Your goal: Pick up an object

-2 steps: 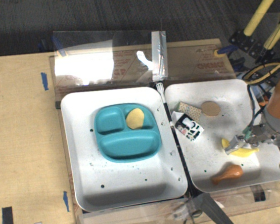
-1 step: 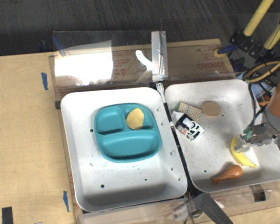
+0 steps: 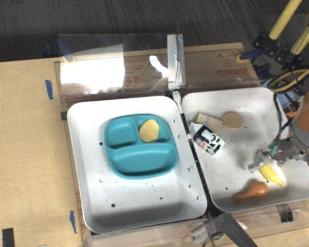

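Teal divided tray (image 3: 142, 160) with a yellow ball (image 3: 148, 130) sits in left bin (image 3: 89, 176). Right bin (image 3: 240, 155): patterned card (image 3: 207, 139), tan disc (image 3: 232, 119), brown drumstick (image 3: 251, 191), yellow banana (image 3: 272, 174). Pincer (image 3: 262, 158) just above the banana; spread cannot tell. Risk: fingers glance off its curve, nudging it against the drumstick.

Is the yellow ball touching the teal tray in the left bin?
Touching. The camera view shows the yellow ball sitting inside the upper right compartment of the teal tray, resting against its surface with no gap.
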`<state>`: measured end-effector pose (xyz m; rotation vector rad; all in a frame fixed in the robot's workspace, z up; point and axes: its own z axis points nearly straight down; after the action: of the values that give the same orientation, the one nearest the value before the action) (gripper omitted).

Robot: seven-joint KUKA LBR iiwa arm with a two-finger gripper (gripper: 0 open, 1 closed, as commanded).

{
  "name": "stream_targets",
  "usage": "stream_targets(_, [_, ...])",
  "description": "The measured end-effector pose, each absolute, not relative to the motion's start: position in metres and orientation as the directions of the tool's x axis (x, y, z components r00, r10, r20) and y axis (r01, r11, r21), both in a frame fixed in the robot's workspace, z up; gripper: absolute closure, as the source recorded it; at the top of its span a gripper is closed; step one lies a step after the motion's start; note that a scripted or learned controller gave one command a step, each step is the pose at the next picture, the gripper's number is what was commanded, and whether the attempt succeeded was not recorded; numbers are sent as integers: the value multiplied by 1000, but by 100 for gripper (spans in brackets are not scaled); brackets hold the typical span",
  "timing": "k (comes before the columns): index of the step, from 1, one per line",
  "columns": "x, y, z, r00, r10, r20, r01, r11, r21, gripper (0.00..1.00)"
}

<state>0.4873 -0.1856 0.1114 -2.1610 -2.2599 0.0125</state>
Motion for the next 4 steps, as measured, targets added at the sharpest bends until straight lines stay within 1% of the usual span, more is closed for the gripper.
stream_targets(1, [486,-186,117,-41,999,7,999,42,-23,100])
stream_targets(2, [479,-194,182,-8,1000,1,1000,8,-4,100])
stream_targets(3, [478,-194,180,-8,1000,2,1000,8,-8,0])
stream_targets(4, [483,-136,94,-274,962,3,962,274,-5,0])
